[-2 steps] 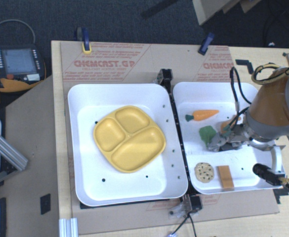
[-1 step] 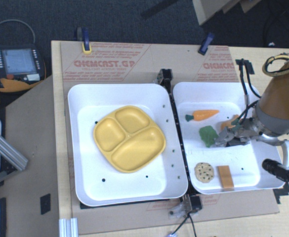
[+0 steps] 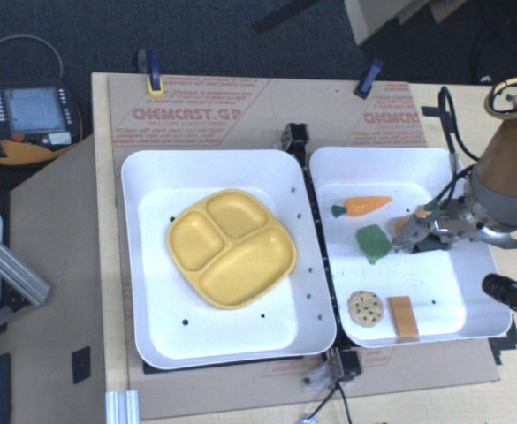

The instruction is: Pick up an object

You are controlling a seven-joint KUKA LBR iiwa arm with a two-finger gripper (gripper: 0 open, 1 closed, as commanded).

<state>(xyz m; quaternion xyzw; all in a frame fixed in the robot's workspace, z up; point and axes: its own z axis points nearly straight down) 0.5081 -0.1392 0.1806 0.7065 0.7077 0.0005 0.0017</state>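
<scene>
While poised low in right bin (image 3: 470,325), gripper (image 3: 410,232) beside green block (image 3: 373,242), likely target; finger state indiscernible. Carrot (image 3: 364,206) above; cookie (image 3: 365,307), wooden block (image 3: 403,316) lower.

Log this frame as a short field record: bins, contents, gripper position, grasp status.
left bin: holds a yellow divided plate
right bin: toy carrot, green block, cookie, tan wooden block
gripper: low in the right bin, just right of the green block
grasp status: nothing seen between the fingers; open or shut cannot be told
arm: enters from the right
</scene>
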